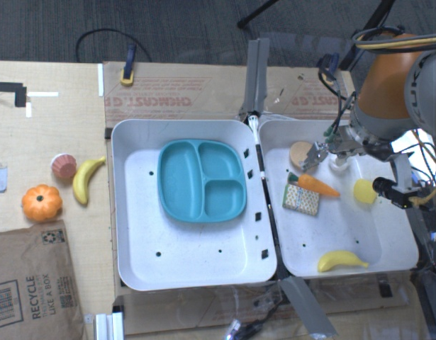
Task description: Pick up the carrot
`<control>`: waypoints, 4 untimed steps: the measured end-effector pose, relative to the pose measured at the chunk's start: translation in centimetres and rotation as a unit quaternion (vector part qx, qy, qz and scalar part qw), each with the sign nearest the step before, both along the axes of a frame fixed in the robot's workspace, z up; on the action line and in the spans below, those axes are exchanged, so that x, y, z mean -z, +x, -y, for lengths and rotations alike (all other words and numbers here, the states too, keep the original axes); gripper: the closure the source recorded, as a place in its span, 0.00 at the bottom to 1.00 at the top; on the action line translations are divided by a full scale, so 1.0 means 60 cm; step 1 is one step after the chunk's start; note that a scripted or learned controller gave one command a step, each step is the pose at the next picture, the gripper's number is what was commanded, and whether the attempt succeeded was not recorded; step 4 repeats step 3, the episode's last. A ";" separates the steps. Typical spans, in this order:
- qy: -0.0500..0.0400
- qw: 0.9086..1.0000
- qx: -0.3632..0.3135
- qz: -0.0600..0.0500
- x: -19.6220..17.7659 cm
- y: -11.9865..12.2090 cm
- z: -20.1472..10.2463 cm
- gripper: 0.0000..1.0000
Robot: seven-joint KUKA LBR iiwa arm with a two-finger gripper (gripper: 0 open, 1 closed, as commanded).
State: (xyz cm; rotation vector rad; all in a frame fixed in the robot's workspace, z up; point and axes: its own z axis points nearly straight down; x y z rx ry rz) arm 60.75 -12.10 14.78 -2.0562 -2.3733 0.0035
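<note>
Banana (342, 262), yellow: near front edge of right bin (388, 261). Carrot (317, 184), orange: lying on right bin floor toward its back left, tilted, green end to the left. Gripper (325, 154): just behind and above carrot, apart from it; fingers spread, nothing between them. Patterned square sponge (302, 199): touching carrot's front side. Tan round disc (300, 151): behind carrot. Yellow block (365, 191): right of carrot. Teal divided plate (202, 180): middle of left bin (132, 211).
</note>
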 end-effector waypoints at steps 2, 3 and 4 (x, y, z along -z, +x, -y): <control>-0.001 0.991 -0.131 0.007 0.069 -0.053 -0.035 1.00; 0.000 1.000 -0.001 0.001 -0.072 -0.041 -0.085 1.00; 0.000 1.000 -0.001 0.001 -0.072 -0.041 -0.085 1.00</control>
